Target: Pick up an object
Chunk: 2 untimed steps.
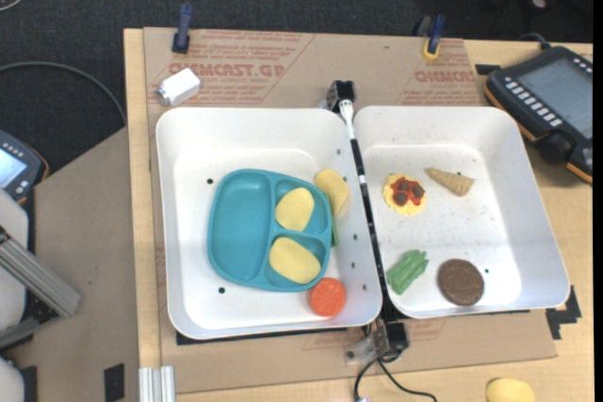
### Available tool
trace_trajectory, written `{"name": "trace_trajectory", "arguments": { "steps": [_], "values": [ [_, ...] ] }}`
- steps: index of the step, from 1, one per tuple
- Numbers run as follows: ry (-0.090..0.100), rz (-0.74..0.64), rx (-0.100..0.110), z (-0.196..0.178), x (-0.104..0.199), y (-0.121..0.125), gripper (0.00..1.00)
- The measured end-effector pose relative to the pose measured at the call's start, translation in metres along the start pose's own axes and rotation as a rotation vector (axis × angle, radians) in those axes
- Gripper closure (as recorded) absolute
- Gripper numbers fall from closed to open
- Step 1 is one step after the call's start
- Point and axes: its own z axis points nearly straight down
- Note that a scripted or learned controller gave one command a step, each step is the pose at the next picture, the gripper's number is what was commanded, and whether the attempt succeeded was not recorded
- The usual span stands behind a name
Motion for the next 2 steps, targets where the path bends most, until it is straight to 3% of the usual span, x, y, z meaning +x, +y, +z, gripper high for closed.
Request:
{"name": "trace_trajectory", "arguments": {
  "steps": [1, 2],
  "values": [
    [-0.005, -0.013, -0.024, -0.137, 0.025, 0.001, 1.00],
    [0.005, -0.011, 0.010, 0.009, 0.055, 0.002, 1.00]
  ]
}}
